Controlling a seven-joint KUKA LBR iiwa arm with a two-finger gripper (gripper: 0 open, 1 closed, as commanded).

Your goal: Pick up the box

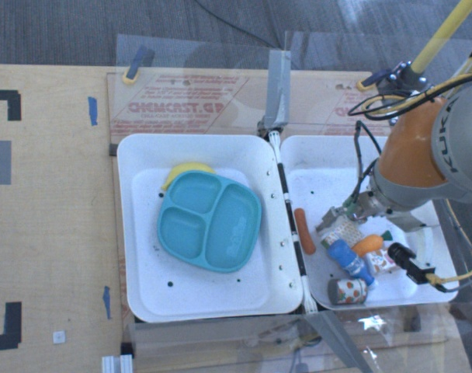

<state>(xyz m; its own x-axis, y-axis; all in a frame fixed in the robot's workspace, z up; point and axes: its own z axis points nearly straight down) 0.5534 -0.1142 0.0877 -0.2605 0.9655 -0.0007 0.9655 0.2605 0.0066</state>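
The gripper hung low over the clutter in the right bin, beside a speckled box, apparently lining up a grasp; its opening could not be told. A can and hot dog lay nearby.

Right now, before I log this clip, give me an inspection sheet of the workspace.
Surface: wooden bench bearing two white bins, left bin and right bin.
Job's things: small box, in the right bin, near the can.
Clutter: teal divided plate over a yellow item in the left bin; hot dog, blue bottle, carrot, can in the right bin.
Grippers: claw low over the right bin's pile; grasp unclear.
Cables: black cables by the arm.
Surroundings: grey floor.
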